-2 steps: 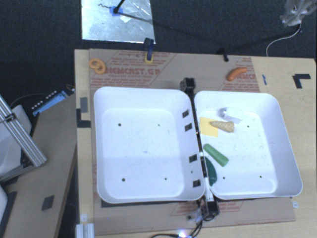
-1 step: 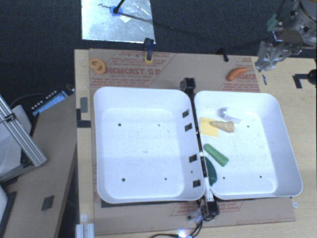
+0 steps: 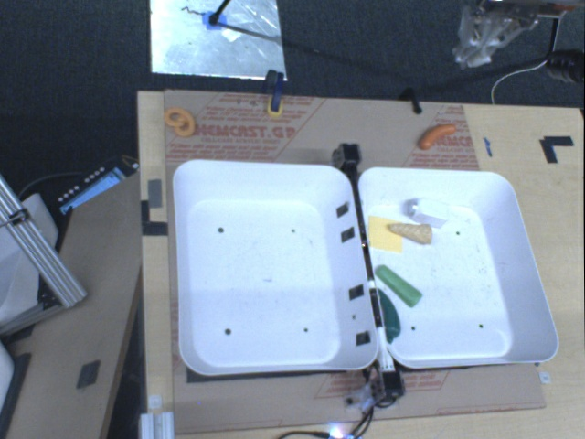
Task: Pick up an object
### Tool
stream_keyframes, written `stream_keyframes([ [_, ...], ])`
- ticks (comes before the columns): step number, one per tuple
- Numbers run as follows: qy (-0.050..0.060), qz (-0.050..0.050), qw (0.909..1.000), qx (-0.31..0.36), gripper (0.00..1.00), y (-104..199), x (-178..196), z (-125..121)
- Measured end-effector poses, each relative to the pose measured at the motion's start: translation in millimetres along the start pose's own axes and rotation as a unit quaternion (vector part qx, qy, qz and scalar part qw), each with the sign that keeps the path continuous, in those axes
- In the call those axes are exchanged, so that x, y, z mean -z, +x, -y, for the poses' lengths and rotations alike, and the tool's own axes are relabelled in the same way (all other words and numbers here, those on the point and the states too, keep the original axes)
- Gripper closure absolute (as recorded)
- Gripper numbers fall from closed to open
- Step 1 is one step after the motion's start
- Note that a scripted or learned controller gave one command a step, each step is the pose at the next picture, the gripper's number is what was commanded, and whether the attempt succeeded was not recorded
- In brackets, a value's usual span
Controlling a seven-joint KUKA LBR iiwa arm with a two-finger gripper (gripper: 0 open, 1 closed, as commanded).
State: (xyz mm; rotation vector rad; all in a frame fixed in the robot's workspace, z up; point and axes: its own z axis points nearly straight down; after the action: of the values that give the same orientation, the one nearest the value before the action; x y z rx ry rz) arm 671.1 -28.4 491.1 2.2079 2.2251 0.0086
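Several small objects lie along the left side of the right bin [image 3: 512,273]: a yellow flat square [image 3: 382,234], a tan cone-shaped piece [image 3: 414,233] resting partly on it, a pale white-grey piece [image 3: 426,211], a green cylinder [image 3: 398,284] and a dark teal piece [image 3: 390,319] against the left wall. My gripper [image 3: 484,39] hangs high at the top right of the view, beyond the bench's far edge and well away from both bins. Nothing shows beneath it.
The left bin [image 3: 265,263] sits beside the right one, joined by a black hinge strip [image 3: 358,245]. On the bench behind the bins lie an orange sausage shape [image 3: 437,135], an orange ring [image 3: 180,122] and a yellow clamp [image 3: 274,95]. A foil sheet [image 3: 218,26] lies further back.
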Motion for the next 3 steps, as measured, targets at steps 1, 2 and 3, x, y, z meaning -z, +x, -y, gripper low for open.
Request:
stream_keyframes([
  [1, 0.010, -0.001, 0.9999, 0.000, 1.00, 48, -181, 5],
  [2, 0.005, -0.002, 1.0000, 0.001, 1.00, 123, -228, 4],
  [3, 0.004, -0.002, 1.0000, 0.001, 1.00, 196, -249, 6],
])
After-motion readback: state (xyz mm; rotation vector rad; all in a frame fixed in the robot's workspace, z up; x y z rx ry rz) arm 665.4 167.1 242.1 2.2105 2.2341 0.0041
